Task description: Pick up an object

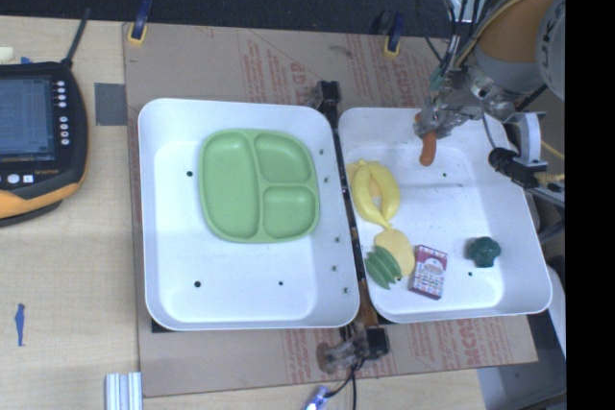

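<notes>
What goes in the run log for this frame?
gripper: shut on orange carrot | carrot: lifted over right bin | rest: unmoved

My arm (538,34) is grey with a broad orange band above the wrist; black cables loop beside my small metal hand (434,125).

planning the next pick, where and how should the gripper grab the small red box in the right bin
Grip the small red box across its two long sides, coming straight down from above. It lies flat and slightly tilted, so turn the fingers to match. The green and yellow toy food crowds its left side, so the fit there looks tight.
</notes>
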Controlling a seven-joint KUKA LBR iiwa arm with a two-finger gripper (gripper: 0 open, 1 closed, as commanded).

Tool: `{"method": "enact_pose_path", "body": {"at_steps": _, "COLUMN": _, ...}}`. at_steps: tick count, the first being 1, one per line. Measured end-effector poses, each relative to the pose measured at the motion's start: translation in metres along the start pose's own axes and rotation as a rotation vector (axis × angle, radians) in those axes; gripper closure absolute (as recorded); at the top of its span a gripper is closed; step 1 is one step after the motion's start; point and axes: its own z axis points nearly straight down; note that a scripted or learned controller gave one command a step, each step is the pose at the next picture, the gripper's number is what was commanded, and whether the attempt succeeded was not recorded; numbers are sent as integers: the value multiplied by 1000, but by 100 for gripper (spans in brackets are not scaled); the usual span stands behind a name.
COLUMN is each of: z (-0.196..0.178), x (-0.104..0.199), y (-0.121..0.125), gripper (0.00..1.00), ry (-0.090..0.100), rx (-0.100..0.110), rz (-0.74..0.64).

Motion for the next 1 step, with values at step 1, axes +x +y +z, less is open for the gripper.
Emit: {"method": "enact_pose_path", "body": {"at_steps": 1, "z": -12, "x": 68, "y": -34, "gripper": 100, "ry": -2, "rx": 2, "rz": -3}}
